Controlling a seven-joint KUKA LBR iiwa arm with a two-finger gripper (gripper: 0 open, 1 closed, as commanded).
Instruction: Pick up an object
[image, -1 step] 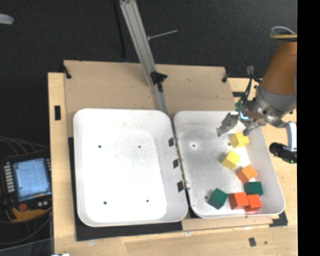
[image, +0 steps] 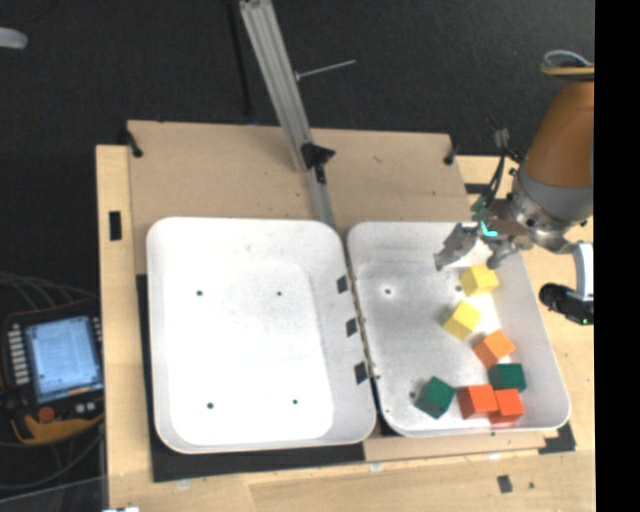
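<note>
From above, the grey two-finger gripper (image: 468, 250) hangs over the right white bin (image: 400, 330), fingers spread and holding nothing. Just below it lies a yellow cube block (image: 479, 279). No pick is made yet.

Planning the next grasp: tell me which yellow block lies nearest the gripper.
The upper yellow block, just below the gripper in the right bin. The other yellow block sits farther down, closer to the orange blocks.
</note>
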